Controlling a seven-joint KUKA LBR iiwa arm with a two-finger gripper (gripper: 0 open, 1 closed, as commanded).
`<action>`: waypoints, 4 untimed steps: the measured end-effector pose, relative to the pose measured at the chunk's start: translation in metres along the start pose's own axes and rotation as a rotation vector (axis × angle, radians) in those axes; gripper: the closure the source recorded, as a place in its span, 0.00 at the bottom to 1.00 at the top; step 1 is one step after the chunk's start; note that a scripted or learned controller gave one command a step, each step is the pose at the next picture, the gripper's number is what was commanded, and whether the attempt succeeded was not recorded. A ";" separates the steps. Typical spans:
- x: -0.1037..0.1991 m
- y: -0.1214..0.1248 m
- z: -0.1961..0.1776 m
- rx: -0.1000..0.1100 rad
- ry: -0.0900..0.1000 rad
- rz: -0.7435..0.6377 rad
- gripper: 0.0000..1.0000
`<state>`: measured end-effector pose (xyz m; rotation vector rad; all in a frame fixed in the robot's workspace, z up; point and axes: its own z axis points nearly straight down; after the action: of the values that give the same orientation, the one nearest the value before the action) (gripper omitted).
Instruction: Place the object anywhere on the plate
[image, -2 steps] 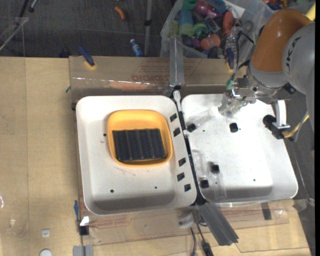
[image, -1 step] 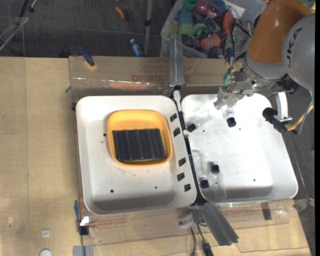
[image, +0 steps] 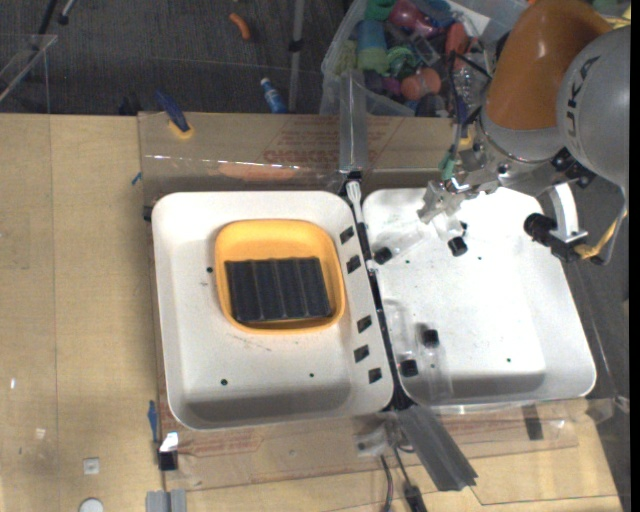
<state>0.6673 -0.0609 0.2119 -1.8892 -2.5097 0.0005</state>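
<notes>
A dark ribbed rectangular object lies flat on the yellow plate, which sits in the left white bin. My gripper hangs over the far part of the right bin, well to the right of the plate and apart from the object. Nothing shows in the gripper's grasp. The grey arm with its orange band comes in from the upper right.
A divider with black clips separates the two bins. Small black pieces and faint clear shapes lie in the right bin near the divider. A box of colourful toys stands behind the bins.
</notes>
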 end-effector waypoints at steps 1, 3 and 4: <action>0.013 0.004 0.002 0.000 0.001 -0.210 1.00; 0.047 0.009 0.014 -0.002 0.000 -0.644 1.00; 0.066 0.011 0.013 -0.002 0.000 -0.782 1.00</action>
<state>0.6597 0.0060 0.1992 -0.7909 -3.0415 -0.0025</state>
